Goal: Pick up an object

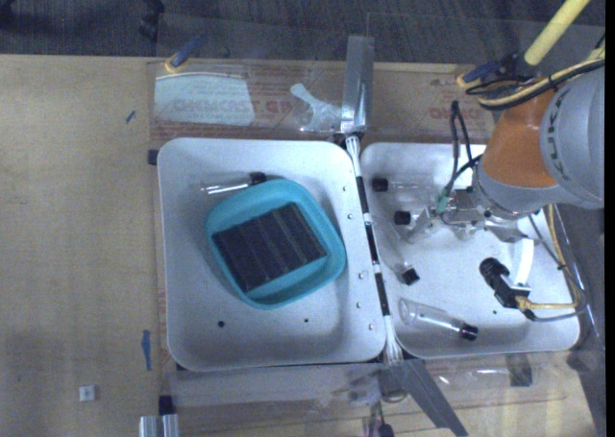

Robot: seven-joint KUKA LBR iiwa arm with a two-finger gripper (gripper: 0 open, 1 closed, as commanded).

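My gripper [440,213] hangs low over the right bin [538,334], below the grey wrist and orange band [519,149]. Just left of it lies a small dark and clear piece [402,218]. A black cap [381,183] sits toward the bin's far left. A small black block [409,276] lies nearer the front. Along the front edge rests a clear tube with a black end [438,321]. I see nothing held in the gripper.
The left bin [183,320] holds a teal tray with a dark ridged insert [276,244] and a clear tube with a black tip [232,183]. A black part on a yellow-tipped cable [497,281] hangs right of the gripper. A metal divider [369,233] separates the bins.
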